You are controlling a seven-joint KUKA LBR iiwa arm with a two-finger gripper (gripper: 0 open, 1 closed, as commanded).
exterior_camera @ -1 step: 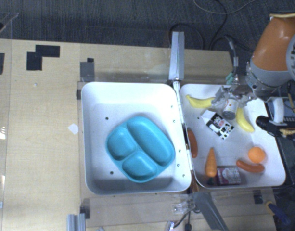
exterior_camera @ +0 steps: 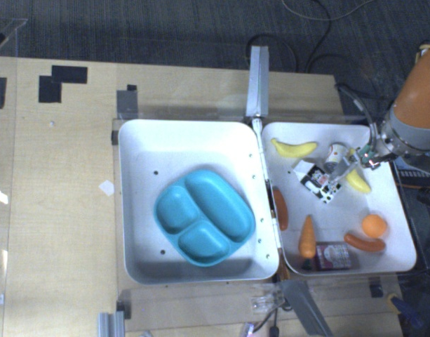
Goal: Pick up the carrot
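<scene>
**Hand over the right bin, carrot lying free at the front**

Here we are above the tabletop, two white bins side by side. The left bin carries a blue divided plate, three compartments, sitting at a slant near the middle.

Over to the right bin — that's where the action is. The arm comes in from the right, orange band showing, and the hand hangs over the upper middle of the bin, its black-and-white end pointing down and to the left. Whether it is spread or pressed together — cannot tell from this angle, and nothing shows plainly pinched in it.

The carrot lies at the front of the right bin, near the left wall, tip pointing away toward the back, well clear of the hand. Just beside its thick end rests a dark can on its side. To the right, a sausage with an orange ball just behind it. A second reddish sausage lies along the left wall. At the back, a yellow banana; another yellow piece sits just right of the hand, below the wrist.
</scene>
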